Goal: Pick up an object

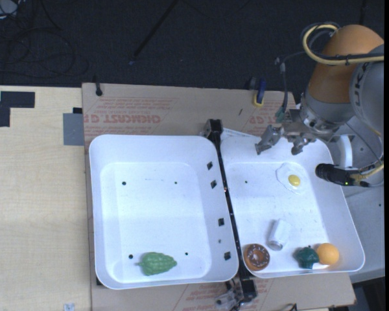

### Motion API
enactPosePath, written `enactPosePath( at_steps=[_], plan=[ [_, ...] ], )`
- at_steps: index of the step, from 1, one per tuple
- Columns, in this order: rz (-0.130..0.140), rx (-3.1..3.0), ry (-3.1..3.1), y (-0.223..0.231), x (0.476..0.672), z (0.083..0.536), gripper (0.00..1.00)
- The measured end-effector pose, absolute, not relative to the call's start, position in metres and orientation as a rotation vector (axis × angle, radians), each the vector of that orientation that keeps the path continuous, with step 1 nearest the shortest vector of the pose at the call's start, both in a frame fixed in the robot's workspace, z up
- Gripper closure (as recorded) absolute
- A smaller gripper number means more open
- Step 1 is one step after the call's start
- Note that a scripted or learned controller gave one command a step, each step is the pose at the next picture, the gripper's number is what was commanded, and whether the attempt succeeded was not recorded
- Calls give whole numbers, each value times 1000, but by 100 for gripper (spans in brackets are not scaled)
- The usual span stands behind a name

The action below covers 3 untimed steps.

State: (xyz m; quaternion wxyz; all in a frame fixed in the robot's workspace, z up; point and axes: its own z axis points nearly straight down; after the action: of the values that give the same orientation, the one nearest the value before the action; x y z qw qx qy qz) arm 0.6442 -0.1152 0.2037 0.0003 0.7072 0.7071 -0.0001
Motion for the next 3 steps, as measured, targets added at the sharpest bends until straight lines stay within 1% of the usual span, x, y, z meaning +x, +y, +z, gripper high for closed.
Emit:
enactPosePath(
  at_steps=[1,2,3],
  plan=[
    [-9,2227,2226,-120,642,128,0],
    [2,2219,2221,-116,644,206,0],
    [-8,2226,2226,-114,642,123,0]
  ],
)
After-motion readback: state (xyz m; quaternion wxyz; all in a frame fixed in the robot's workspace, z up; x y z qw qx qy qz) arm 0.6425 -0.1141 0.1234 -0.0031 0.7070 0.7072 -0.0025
